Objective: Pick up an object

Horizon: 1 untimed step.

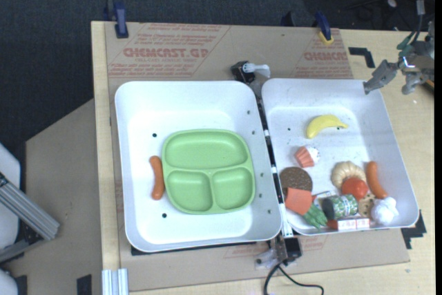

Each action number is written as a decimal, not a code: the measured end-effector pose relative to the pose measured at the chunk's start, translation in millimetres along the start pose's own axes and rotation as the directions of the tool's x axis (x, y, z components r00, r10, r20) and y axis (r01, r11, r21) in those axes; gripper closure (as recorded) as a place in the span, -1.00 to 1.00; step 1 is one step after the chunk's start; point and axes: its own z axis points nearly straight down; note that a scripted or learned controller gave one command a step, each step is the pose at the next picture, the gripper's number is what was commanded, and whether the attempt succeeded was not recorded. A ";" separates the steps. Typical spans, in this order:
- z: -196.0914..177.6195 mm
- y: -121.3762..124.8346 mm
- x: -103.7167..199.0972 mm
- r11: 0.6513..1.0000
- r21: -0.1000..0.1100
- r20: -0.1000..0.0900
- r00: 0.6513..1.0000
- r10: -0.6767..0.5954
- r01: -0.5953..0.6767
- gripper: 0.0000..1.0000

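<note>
The right bin (387, 122) holds the toy food. A yellow banana (327, 125) lies alone near its middle. A pink-and-white piece (308, 156) and a brown round cookie (296, 179) sit below it. Several items crowd the near corner, among them an orange wedge (299, 201), a tan bread roll (347, 171), a red tomato (354, 187) and an orange sausage (376, 179). My gripper (388, 88) hangs at the far right corner of this bin, over its rim. It is open, holds nothing, and stands well apart from the food.
The left bin (138, 121) carries a green divided plate (207, 170) with another orange sausage (157, 177) beside it on the left. Blue clamps (121, 18) hold the cardboard sheet at the back. A small black fixture (245, 70) sits between the bins' far corners.
</note>
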 end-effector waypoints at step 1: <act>133.7 -44.4 75.9 1.000 0.016 -0.009 1.000 -0.005 0.005 -1.00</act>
